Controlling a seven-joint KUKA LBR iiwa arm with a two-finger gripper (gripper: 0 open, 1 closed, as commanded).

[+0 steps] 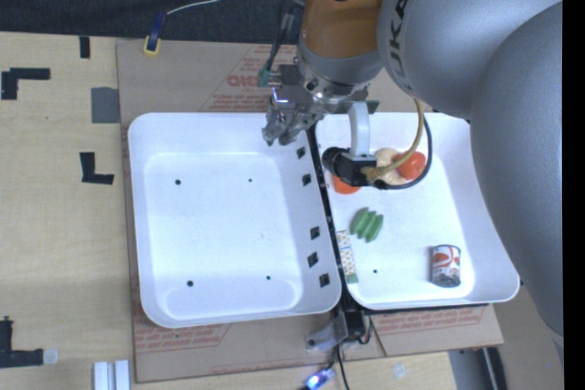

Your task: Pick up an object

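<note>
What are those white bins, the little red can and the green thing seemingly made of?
The white bins look like smooth moulded plastic: rounded corners, soft sheen. The red can seems metal with a printed label, judging by its pale rim. The green thing looks like glossy plastic toy food, though that is uncertain.

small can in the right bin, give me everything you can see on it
The can is a small cylinder with a red-and-white printed label and a dark, metallic-looking end. It looks tipped over, resting on the floor of the right bin near that bin's front right corner. It sits alone: the green object lies apart from it, toward the bin's middle, and nothing else touches it. The label's print is too small to read. The gripper is far from it, up at the divider between the bins.
</note>
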